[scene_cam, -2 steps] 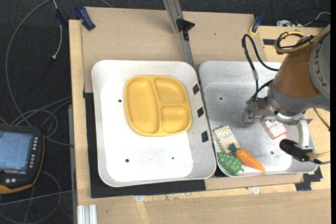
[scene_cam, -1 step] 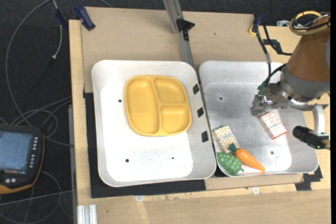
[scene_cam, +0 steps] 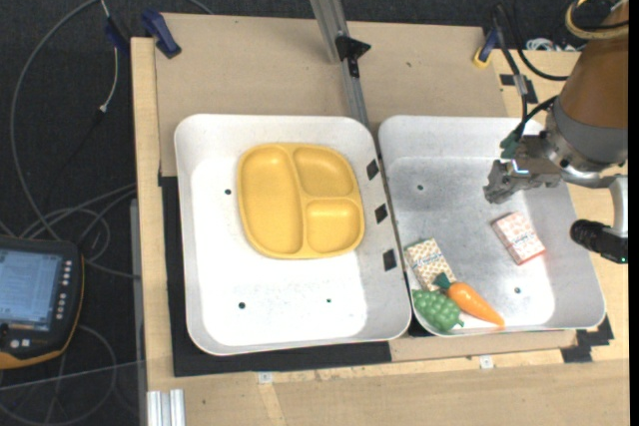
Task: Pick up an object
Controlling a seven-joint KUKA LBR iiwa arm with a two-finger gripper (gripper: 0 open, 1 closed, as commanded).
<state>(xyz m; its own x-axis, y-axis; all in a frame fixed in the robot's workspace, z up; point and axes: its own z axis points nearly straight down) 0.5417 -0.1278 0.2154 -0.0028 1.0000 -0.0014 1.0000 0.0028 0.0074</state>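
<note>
Approach step, nothing lifted. Gripper [scene_cam: 504,183] hung over right bin [scene_cam: 439,155], toward its 2 o'clock part; finger state could not be told. Small pink box [scene_cam: 518,237] lay just beside at 5 o'clock, likely target. Next: shift over box, descend.

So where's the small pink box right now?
The small pink cardboard box lies in the right white bin, near its right edge, just below the end effector.
</note>
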